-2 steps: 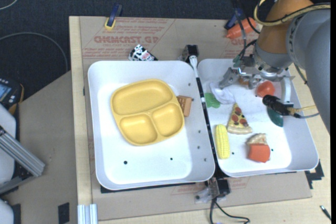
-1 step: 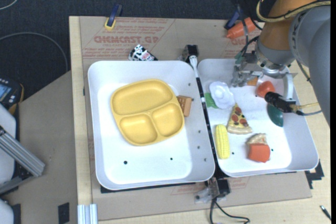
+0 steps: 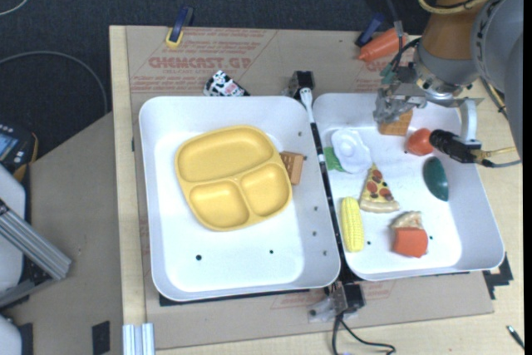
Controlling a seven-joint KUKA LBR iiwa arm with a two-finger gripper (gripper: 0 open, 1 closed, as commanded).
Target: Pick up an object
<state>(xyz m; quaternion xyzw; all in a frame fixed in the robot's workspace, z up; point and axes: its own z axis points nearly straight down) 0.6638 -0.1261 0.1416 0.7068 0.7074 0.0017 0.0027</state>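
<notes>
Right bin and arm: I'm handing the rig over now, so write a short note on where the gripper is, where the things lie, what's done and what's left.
Gripper: down at the back of the right bin, over a tan block; a grasp cannot be confirmed.
Right bin: red piece, dark green piece, pizza slice, corn cob, red block, white lump.
Left bin: yellow divided tray, small brown piece beside it.
Done: nothing lifted.
Left: grasp one thing and raise it.
</notes>
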